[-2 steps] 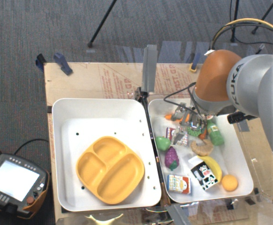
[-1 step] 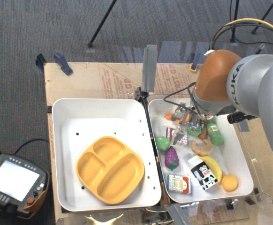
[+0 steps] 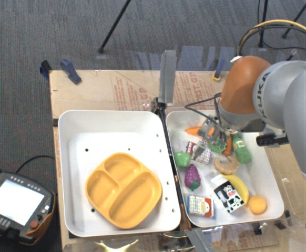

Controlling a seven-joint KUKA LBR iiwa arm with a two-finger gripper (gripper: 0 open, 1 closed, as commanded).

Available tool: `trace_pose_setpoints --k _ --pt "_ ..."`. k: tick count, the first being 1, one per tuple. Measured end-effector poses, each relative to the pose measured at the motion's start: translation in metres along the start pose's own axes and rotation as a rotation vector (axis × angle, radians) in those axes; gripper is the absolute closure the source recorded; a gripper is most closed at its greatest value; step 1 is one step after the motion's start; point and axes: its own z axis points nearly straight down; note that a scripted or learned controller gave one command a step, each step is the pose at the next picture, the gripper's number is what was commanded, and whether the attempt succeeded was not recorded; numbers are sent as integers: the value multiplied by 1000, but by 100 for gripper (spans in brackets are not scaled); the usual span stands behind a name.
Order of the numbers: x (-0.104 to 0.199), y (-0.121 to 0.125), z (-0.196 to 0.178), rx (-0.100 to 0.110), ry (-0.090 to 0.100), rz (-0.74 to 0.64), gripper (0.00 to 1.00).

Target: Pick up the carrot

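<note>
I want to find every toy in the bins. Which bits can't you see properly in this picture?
- Carrot: partly covered by the gripper and arm.
- Gripper fingers: too small and cluttered to tell open or shut.
- Small carton: its label is too small to read.
- Toys under the wrist: hidden by the arm.

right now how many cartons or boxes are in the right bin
2. A small red and white carton lies near the front wall of the right bin; a black and white cow-print box lies beside it, against the banana. The arm may hide others.
</note>
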Motion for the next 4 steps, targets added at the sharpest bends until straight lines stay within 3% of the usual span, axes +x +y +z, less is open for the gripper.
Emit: trace_pose_setpoints --k 1,2,3,4 --pt "-1 -4 -2 -1 -5 253 0" --pt "3 9 3 -14 16 501 0" --pt "35 -64 -60 -16 12 563 0" --pt "80 -96 -2 -23 6 469 0"
